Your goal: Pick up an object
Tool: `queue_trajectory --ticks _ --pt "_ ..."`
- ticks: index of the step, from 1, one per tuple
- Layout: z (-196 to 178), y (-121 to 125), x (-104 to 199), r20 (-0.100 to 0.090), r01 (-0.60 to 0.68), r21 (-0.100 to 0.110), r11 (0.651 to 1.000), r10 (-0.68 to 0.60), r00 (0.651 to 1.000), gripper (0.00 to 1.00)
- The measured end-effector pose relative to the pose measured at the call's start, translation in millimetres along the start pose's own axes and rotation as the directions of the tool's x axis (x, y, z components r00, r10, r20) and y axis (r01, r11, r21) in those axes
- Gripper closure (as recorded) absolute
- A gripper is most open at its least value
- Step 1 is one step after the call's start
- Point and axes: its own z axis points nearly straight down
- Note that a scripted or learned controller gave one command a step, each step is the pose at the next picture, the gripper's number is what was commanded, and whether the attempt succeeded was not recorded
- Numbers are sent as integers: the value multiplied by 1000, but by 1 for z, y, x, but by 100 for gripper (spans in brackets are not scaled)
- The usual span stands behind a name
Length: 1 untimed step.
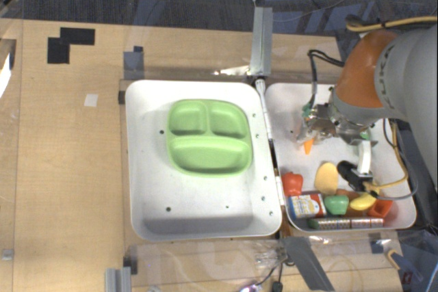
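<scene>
I see the green divided plate (pixel 208 135) in the left bin (pixel 147 147). In the right bin (pixel 287 102), a small orange piece (pixel 308 145) lies just under and slightly near-left of my gripper (pixel 319 124). Whether the claw is open or closed, I cannot tell. More toys crowd the near edge, well below it.

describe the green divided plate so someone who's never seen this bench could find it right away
Start with the two white bins side by side; take the left bin, away from the arm. The green divided plate lies flat near its middle. It is pale green with three compartments, two small above one long, far bigger than the small toys heaped in the right bin.
</scene>
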Motion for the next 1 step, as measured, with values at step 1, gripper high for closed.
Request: queue_trajectory --ticks 1 --pt "-84 38 60 5 -13 13 1000 13 1000 100"
